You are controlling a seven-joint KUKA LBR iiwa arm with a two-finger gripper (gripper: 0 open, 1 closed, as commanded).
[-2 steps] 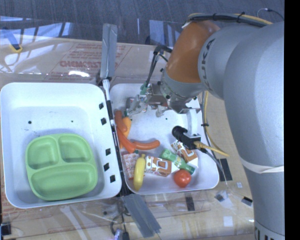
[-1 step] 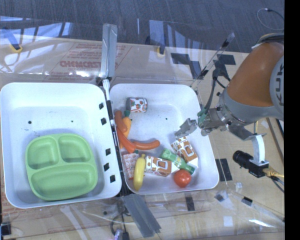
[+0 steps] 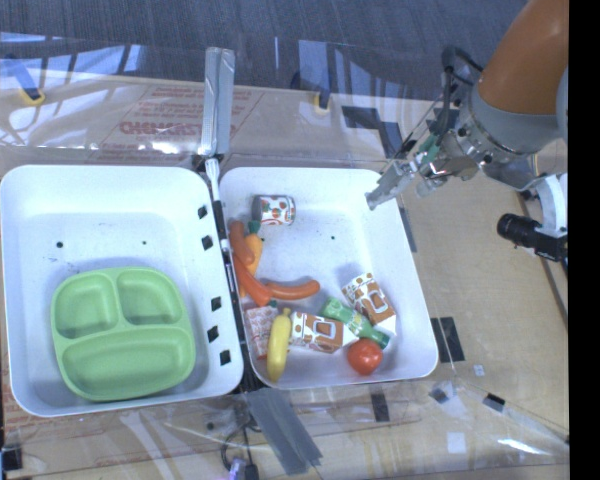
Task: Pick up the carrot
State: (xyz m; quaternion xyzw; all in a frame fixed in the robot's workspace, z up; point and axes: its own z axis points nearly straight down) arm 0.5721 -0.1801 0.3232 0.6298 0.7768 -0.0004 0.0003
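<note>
Gripper hovers over the right bin's far corner, finger state I cannot tell, and the carrot lies along the left wall touching the sausage, so descend left, straddling its narrow body.

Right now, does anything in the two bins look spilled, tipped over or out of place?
Nothing looks spilled or broken. The can lies on its side near the right bin's back wall, and the carrot is wedged along the left wall, touching the sausage.
</note>
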